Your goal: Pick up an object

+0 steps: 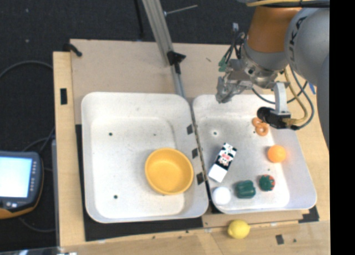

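My gripper hangs over the far left corner of the right bin, its fingers pointing down and nothing visibly between them. Below it in that bin lie a black-and-white box, a white ball, a dark green block, a small red-and-green object, an orange ball and a small orange ring. A yellow bowl sits in the left bin.
A yellow lemon-like object lies on the bench in front of the right bin. A slanted metal rail runs down to the gap between the bins. A small screen stands at the far left.
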Tool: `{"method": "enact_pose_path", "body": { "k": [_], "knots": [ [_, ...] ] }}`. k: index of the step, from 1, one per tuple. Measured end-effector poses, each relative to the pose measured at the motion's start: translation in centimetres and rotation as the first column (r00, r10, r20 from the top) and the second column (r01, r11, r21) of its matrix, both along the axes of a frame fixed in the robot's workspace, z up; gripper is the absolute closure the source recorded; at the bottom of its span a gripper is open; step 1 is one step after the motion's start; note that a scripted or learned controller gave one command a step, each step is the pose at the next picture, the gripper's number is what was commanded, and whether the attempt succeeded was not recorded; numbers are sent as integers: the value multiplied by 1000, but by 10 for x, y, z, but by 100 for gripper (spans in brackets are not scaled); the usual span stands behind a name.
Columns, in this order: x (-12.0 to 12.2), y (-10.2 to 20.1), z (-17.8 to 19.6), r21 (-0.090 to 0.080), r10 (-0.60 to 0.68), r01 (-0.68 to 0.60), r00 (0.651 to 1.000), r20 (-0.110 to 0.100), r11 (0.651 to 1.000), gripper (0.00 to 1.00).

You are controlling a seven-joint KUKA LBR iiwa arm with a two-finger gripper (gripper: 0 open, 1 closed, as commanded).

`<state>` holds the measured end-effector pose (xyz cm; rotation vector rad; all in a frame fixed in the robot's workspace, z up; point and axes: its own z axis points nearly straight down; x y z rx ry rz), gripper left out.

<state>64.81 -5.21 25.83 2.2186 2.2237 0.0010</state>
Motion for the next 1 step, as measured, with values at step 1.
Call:
{"method": "enact_pose_path", "body": {
  "k": [1],
  "knots": [
    [-16,50,7,3,5,-5,1000,0,1000,100]
  ]
}}
